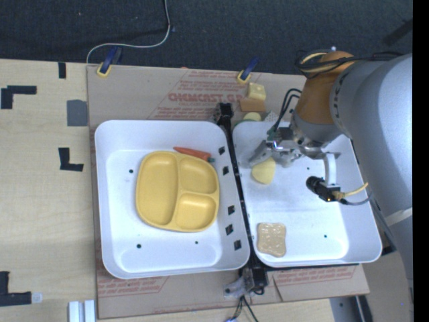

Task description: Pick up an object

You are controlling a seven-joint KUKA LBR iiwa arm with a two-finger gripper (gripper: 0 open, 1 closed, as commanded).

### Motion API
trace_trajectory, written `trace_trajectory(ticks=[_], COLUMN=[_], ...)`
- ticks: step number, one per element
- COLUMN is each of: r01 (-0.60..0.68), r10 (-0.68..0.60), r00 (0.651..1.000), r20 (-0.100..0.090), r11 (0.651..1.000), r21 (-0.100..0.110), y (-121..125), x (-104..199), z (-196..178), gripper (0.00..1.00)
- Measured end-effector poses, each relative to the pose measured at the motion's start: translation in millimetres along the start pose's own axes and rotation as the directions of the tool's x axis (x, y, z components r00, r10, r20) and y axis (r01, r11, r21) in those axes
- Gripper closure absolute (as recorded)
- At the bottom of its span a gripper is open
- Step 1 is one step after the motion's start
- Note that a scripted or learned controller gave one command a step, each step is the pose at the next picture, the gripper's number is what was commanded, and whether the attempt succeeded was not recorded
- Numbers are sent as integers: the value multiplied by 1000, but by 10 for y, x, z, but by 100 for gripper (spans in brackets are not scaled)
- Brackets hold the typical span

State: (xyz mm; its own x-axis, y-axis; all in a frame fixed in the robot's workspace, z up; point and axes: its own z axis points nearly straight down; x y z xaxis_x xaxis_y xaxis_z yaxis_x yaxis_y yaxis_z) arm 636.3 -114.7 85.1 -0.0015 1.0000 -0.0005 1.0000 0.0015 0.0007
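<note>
The right bin (335, 247) holds a pale yellow rounded object (263, 173) near its upper left and a flat tan slice (271, 239) near its front left. My gripper (269, 154) hangs low over the bin's upper left, right above and touching or nearly touching the top of the yellow object. The grey arm with its orange band (322, 92) covers the bin's upper right. In the left bin (114, 180) lies a yellow divided plate (177, 190), with a thin orange piece (192, 153) just behind it.
A tan block (253, 98) and a small pale green piece (251, 117) sit on the cardboard behind the right bin. A black divider strip (231, 180) runs between the bins. A black cable connector (322, 188) hangs from the wrist over the right bin.
</note>
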Motion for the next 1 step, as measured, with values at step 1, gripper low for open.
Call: trace_trajectory(ticks=[1], r01=[-1], r10=[1], r00=[1000], r20=[2], r11=[1000], r21=[0], y=[-90], x=[70], z=[-1], gripper=[0])
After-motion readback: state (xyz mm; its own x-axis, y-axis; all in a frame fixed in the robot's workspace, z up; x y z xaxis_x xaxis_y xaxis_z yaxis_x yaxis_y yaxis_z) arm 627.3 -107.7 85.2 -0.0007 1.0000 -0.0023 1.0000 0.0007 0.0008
